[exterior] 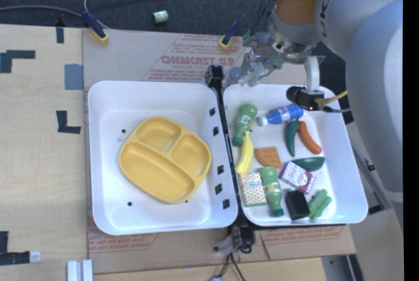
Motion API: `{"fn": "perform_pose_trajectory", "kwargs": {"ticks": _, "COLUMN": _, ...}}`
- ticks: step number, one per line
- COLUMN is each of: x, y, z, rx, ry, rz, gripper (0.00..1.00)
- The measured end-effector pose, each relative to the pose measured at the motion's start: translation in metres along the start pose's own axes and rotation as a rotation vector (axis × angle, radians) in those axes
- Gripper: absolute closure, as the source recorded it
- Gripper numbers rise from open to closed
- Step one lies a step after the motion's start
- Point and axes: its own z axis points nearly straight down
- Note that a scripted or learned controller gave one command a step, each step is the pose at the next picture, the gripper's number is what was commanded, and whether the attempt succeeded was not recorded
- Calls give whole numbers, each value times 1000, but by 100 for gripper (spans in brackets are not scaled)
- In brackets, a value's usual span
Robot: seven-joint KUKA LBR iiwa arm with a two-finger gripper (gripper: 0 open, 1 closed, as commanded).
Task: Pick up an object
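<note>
Over the right side of the bench I'm seeing the grey arm (366, 31) coming in from the right, orange band up top. Its gripper (252, 70) is hanging above the far rim of the right bin (347, 162), near the divider clips; it is gripping nothing, and I cannot tell how it is set, too blurred.

Left bin (105, 142) is carrying a yellow divided plate (165, 158), lying flat, slightly turned.

Right bin is holding the pickable clutter, all apart from the gripper. Going down in size: yellow banana (245, 154) lying beside the divider, touching the green bottle (245, 117) above it; blue bottle (283, 116) lying on its side with white cap pointing left; second green bottle (272, 189) near the front; dark green leaf-shaped piece (308, 164); orange carrot (309, 137) just beside a green pepper (291, 136); black block (296, 205) touching a green pod (319, 204); pink-and-white carton (296, 176); pale patterned packet (252, 189); brown cracker (268, 156).

Cardboard sheet (183, 60) is sitting under both bins.
</note>
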Motion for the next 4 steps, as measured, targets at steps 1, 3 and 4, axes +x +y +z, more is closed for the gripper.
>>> {"fn": "perform_pose_trajectory", "kwargs": {"ticks": 1, "x": -34, "y": -62, "z": 61, "rx": 5, "ry": -1, "rz": 3, "gripper": 100}}
{"fn": "perform_pose_trajectory", "kwargs": {"ticks": 3, "x": 32, "y": -45, "z": 27, "rx": 3, "ry": 0, "rz": 1, "gripper": 0}}
{"fn": "perform_pose_trajectory", "kwargs": {"ticks": 4, "x": -35, "y": 0, "z": 61, "rx": 3, "ry": -2, "rz": 3, "gripper": 0}}
